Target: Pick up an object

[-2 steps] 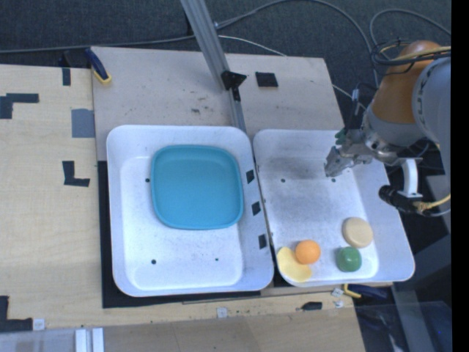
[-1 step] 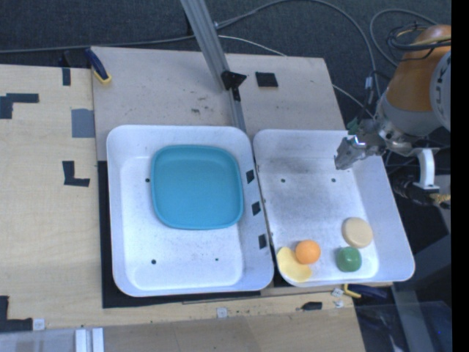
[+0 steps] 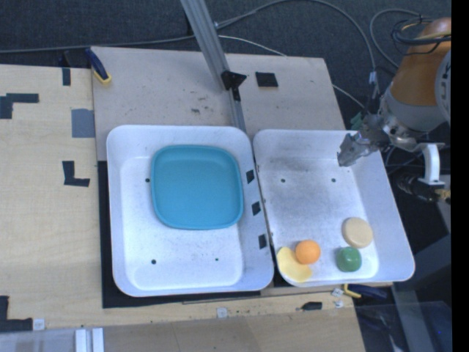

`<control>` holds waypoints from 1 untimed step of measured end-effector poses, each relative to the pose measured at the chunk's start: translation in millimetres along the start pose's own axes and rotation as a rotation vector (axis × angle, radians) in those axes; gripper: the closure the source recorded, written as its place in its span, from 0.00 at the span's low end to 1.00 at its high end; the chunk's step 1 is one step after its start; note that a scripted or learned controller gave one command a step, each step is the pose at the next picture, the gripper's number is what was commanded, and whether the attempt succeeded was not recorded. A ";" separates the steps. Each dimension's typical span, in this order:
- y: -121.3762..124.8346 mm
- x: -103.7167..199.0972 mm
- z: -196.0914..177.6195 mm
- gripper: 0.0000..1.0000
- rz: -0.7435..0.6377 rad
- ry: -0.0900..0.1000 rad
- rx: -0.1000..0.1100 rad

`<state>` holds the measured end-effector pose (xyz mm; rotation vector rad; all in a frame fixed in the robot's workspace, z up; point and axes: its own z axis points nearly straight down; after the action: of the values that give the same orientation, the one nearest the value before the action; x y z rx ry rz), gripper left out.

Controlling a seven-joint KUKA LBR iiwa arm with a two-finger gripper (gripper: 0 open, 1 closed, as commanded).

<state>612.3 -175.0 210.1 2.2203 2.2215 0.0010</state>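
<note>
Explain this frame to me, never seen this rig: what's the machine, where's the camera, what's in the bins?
One camera looks down at a slant on a bench with two shallow white bins side by side. The grey robot arm with an orange band reaches in from the right; its two-finger gripper hovers over the far right edge of the right white bin. Nothing is visible between its fingers, and whether they are open or shut is too small to tell. The left white bin holds a square blue plastic plate. Along the near edge of the right bin lie four small items: a pale yellow piece with an orange ball against it, a green round object, and a beige disc. The arm's job is to pick one up; none is lifted yet.
</note>
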 end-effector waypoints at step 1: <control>-2.3 51.9 5.0 1.00 -0.004 0.001 0.002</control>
<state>610.0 -123.1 205.1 2.2177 2.2268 0.0004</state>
